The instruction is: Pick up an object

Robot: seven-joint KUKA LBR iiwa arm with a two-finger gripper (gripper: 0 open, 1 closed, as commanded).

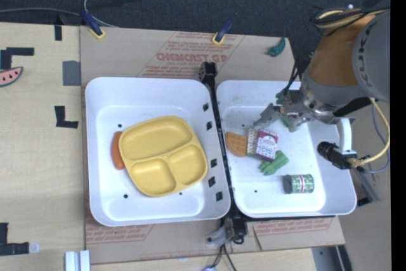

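arm: grey with an orange band, it reaches in from the right and hangs over the upper part of the right bin (pixel 330 197).
gripper: the gripper (pixel 280 115) sits over the bin's bare floor, above and to the right of the cluster of objects; its two fingers look spread apart, with nothing between them.
candidate objects: a small red-and-white packet (pixel 266 144) lies near the bin's middle, touching a tan waffle-like piece (pixel 236 143) on its left; a green piece (pixel 273 163) lies just below the packet; a small dark can with a green label (pixel 298 184) lies on its side, apart from the rest.
left bin: the left bin (pixel 101 136) bears a yellow divided plate (pixel 163 155) with an orange thing (pixel 117 150) tucked at its left edge.
step in hand: judged as the approach, before any grasp; nothing is lifted yet.
next move calls for: choosing one target, most likely the packet as the nearest, then shifting down and left over it, lowering with the fingers astride it and closing.
risk: the packet, waffle piece and green piece crowd together, so the fingers could nudge a neighbour or close on two things.
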